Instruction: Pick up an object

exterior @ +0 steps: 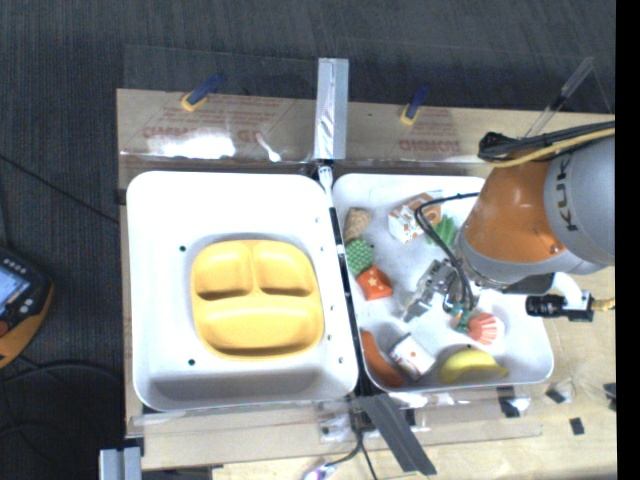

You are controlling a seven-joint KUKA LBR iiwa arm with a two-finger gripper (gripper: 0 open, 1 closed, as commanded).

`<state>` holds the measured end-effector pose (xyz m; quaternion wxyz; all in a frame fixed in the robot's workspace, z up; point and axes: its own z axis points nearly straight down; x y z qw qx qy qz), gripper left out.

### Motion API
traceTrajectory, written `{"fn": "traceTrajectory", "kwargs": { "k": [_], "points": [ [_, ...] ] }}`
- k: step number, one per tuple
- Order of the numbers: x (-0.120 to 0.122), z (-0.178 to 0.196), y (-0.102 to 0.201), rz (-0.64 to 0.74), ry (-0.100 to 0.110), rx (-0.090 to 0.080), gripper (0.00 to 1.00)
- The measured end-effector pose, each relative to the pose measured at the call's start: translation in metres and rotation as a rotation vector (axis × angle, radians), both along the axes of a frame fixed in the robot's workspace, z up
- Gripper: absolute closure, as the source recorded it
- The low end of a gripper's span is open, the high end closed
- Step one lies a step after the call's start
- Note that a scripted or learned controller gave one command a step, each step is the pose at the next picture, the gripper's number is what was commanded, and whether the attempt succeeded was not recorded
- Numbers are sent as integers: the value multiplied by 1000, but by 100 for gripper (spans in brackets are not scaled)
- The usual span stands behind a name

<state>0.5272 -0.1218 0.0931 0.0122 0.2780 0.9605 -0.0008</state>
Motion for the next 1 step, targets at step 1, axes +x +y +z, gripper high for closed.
{"fn": "traceTrajectory", "kwargs": {
  "k": [1],
  "points": [
    [52, 16, -30, -40, 21, 7, 0]
  ]
}}
